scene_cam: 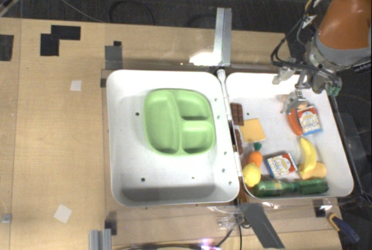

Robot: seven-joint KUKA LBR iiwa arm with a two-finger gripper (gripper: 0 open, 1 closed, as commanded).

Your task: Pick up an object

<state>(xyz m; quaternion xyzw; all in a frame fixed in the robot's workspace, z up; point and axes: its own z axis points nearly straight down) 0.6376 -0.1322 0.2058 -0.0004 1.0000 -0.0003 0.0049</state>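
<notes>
the gripper (295, 102) hangs over the far part of the right bin (273, 89), at the end of the grey arm (343, 28) with its orange band, which comes in from the right. its metal fingers point down toward an orange and white packet (304, 120) lying just below them in the view. from this angle i cannot tell whether the fingers are spread or closed, and nothing can be seen held between them.

the packet lies near the right wall of the bin, tilted a little. just below it is a banana (308, 154), and at the banana's lower end sits a small yellow-orange piece of fruit (317, 171). left of the banana lies a small red and white box (279, 164). along the near edge of the bin a long green cucumber (290, 186) lies flat. at its left end are a lemon (251, 174) and, touching the lemon from above, a small orange (254, 158). further up is a yellow slice of cheese (253, 129), and beside it, against the wall between the bins, a brown chocolate bar (236, 113).

the left bin (125, 144) holds a green divided plate (177, 121), lying near its middle. both bins sit on a pale wooden bench (52, 144).
</notes>
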